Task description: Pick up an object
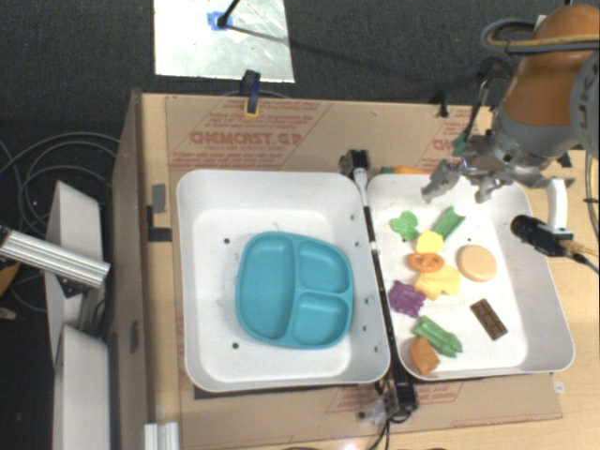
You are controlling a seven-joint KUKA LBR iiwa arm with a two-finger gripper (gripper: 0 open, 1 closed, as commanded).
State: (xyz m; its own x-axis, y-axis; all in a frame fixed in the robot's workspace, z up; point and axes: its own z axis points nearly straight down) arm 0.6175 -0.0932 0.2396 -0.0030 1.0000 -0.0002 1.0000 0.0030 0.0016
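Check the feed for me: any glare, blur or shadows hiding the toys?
Camera view: even lighting and soft shadows; the toys in the right bin read clearly. The hand looks slightly soft. The foil sheet above the bench glares brightly.

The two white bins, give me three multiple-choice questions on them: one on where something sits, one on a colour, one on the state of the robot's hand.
1. Where is the divided plate?
A. left bin
B. right bin
C. on the cardboard outside the bins

2. What colour is that plate?
A. red
B. teal blue
C. yellow

3. How is the hand?
A. shut on the tan disc
B. open, above the right bin's far end, holding nothing
C. resting on the plate

Answers:
1 A: it lies in the left bin.
2 B: it is teal blue.
3 B: the fingers are spread over the right bin, nothing between them; the tan disc lies apart.
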